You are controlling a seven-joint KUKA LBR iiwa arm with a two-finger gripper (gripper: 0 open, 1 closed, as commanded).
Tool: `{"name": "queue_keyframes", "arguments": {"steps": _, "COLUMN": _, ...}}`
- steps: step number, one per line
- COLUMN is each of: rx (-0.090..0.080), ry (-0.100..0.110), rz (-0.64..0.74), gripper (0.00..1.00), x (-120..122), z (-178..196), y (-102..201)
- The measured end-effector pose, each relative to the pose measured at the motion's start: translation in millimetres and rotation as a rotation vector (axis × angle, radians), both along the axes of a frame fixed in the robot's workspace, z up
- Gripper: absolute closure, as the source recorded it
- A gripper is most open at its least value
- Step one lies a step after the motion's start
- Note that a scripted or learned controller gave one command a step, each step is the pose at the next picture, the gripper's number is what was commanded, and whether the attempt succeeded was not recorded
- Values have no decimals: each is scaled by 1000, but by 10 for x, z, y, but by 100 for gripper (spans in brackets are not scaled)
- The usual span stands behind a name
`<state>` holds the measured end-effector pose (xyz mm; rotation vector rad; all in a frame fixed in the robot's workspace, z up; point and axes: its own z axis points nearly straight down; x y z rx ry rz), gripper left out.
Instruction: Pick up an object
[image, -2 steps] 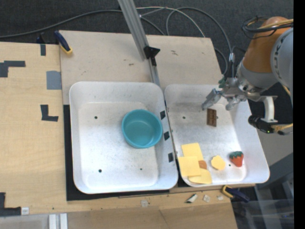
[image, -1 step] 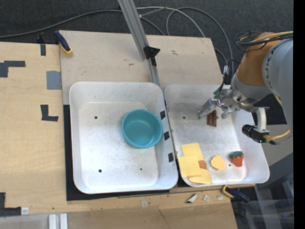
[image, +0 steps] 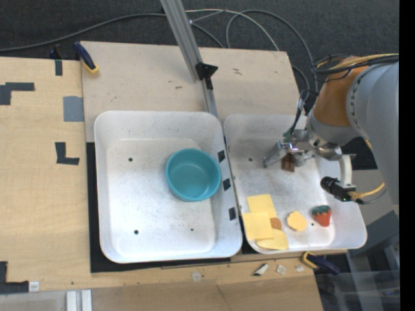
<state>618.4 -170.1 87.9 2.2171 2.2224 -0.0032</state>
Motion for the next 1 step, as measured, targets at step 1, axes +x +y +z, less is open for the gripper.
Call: {"name": "queue_keyframes", "arguments": {"steps": 1, "rx": 2, "ry": 2, "rz": 1, "gripper": 100, "x": -4, "z": 104, "y": 9}}
